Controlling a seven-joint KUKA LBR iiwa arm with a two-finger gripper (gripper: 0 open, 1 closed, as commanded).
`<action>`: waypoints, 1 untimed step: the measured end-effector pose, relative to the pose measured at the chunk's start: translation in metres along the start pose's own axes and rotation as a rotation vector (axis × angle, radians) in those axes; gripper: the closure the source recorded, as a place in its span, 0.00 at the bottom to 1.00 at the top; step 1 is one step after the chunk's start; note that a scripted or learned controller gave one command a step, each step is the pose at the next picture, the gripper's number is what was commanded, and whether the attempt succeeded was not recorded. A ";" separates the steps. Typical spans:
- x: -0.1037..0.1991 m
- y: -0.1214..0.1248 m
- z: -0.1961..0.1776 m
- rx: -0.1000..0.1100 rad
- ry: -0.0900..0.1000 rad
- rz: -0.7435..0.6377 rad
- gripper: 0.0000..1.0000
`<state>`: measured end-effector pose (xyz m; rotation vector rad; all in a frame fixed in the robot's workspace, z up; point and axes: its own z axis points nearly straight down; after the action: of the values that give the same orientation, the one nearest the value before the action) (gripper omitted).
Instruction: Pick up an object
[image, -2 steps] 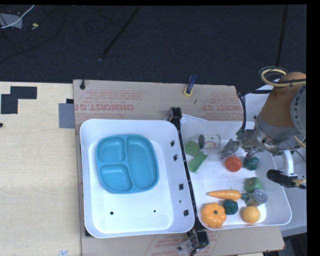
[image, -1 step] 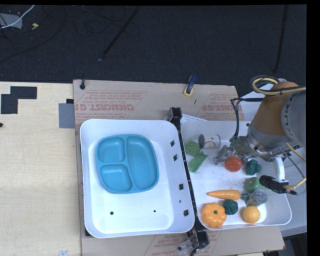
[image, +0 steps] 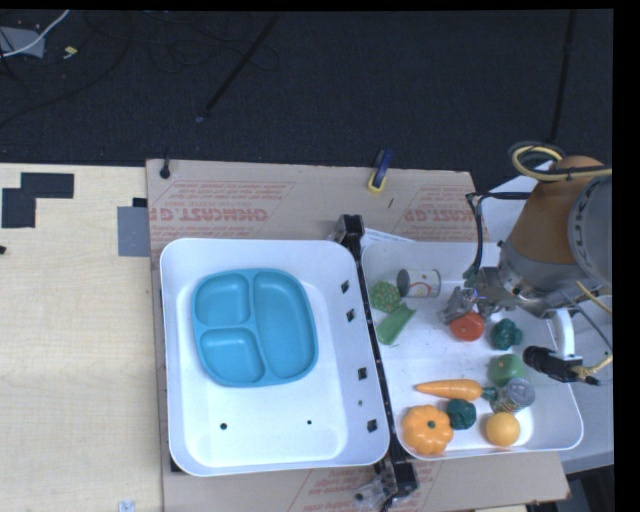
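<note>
My gripper (image: 466, 305) hangs low over the right bin (image: 430, 355), coming in from the right under the orange-banded wrist. Its tip sits right above a small red tomato-like object (image: 467, 327); the view does not show whether the object is between the fingers. Other toy foods lie in the same bin: a green broccoli piece (image: 386, 295), a green pickle (image: 395, 323), a white can (image: 422, 284), a carrot (image: 449, 389), an orange pumpkin (image: 427, 429), a yellow lemon (image: 501, 429), and dark green pieces (image: 506, 333).
The left bin (image: 200, 430) holds a blue divided plate (image: 254, 327). A black divider with clips (image: 360, 330) runs between the bins. A black object (image: 552, 362) hangs off the arm over the right bin's right side. Cardboard lies under both bins.
</note>
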<state>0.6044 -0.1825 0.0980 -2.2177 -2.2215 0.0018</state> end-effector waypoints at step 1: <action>-0.001 0.004 -0.061 -0.006 -0.002 0.001 1.00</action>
<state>0.6087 -0.1832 0.1590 -2.2232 -2.2244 -0.0030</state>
